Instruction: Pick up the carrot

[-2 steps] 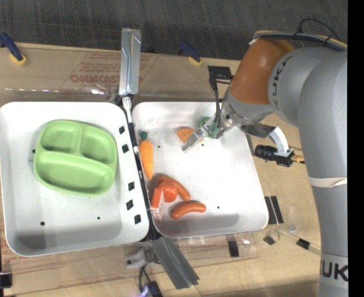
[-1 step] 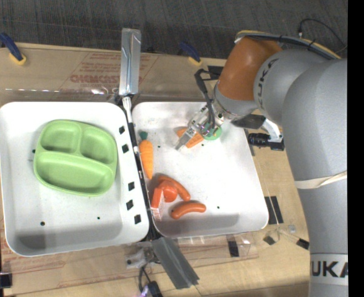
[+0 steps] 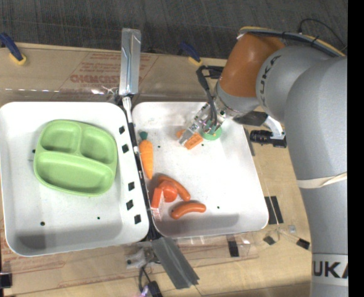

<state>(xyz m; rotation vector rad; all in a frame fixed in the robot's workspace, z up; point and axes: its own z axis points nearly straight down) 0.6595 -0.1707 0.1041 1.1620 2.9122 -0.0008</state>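
The carrot [image 3: 147, 158] is orange with a small green top and lies lengthwise along the left wall of the right bin [image 3: 243, 184], top pointing to the far side. My gripper [image 3: 194, 133] is low over the far middle of the same bin, to the right of the carrot and a little beyond it, not touching it. A small orange piece [image 3: 194, 143] and a round green piece [image 3: 213, 132] lie right at the gripper's tip. The gripper body hides how the tip meets them.
A red-orange pepper-like piece [image 3: 167, 190] and an orange-red sausage [image 3: 188, 209] lie near the right bin's front. The left bin [image 3: 15, 215] holds a green divided plate [image 3: 76, 156]. A metal divider [image 3: 130, 60] stands between the bins.
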